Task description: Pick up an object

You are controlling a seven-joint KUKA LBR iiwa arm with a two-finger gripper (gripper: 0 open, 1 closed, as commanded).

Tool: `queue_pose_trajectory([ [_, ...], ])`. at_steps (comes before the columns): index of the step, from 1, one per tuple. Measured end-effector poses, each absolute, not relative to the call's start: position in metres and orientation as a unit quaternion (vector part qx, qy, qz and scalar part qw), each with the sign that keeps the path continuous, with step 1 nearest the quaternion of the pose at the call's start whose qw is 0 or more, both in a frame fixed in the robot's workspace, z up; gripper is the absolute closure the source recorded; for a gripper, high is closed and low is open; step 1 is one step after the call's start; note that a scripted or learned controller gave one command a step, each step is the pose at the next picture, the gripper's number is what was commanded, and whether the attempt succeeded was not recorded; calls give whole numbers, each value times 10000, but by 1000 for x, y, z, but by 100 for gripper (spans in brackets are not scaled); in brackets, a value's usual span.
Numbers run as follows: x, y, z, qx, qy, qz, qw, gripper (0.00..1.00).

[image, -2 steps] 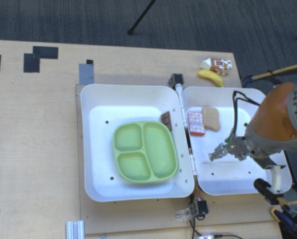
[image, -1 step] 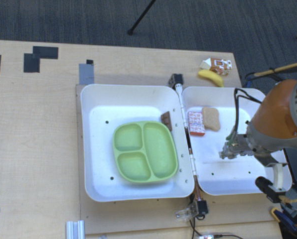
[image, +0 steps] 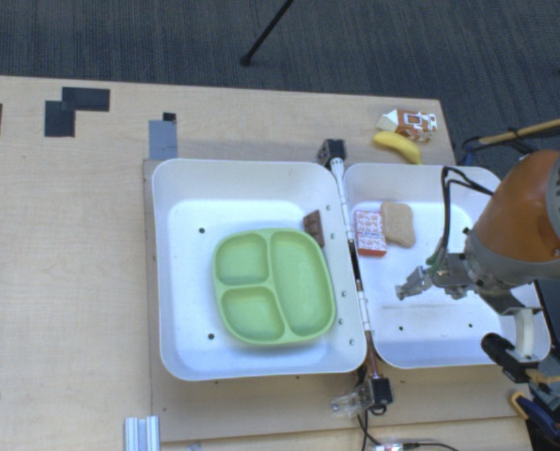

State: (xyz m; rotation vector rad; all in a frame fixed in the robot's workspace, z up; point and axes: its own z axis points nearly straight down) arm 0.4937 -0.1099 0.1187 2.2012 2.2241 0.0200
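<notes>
My pincer (image: 410,286) hangs empty over the right white bin (image: 430,346), its spread unclear to me, so I'd bring it squarely above the small red-and-white packet (image: 369,231) beside the tan bread-like slab (image: 398,224) before descending.

Dark grey carpet floor (image: 167,17) (finely ribbed), pale wooden bench (image: 64,252)
</notes>
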Motion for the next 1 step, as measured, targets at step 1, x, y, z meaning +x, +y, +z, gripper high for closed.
queue_pose_trajectory([
  [1, 488, -87, 87, 7065, 7077, 15, 30, 0],
])
